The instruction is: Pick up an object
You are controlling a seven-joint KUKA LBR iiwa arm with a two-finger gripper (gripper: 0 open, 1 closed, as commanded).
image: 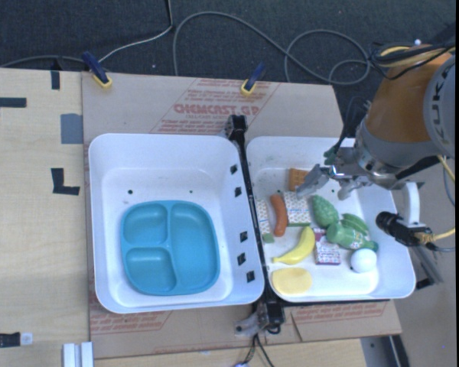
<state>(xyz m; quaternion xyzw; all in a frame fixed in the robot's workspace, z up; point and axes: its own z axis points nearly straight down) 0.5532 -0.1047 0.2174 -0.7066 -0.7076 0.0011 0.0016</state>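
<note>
My gripper [331, 184] hangs over the right bin [390, 285], its two fingers spread apart with bare bin floor between them, so it is open and holds nothing. Just left of it lies an orange-brown block [297, 178]. Below it sit a green vegetable [323, 210] and a second green piece [352, 232]. Further left are a red-orange sausage [279, 214], a yellow banana [297, 247] and a pale yellow disc [291, 281]. A white ball [362, 261] rests near the front right.
The left bin [107, 159] holds a blue divided plate [170, 247]. A black divider [245, 205] runs between the bins. A patterned card [328, 255] and a checkered patch [297, 203] lie among the food. Cables run behind the bench.
</note>
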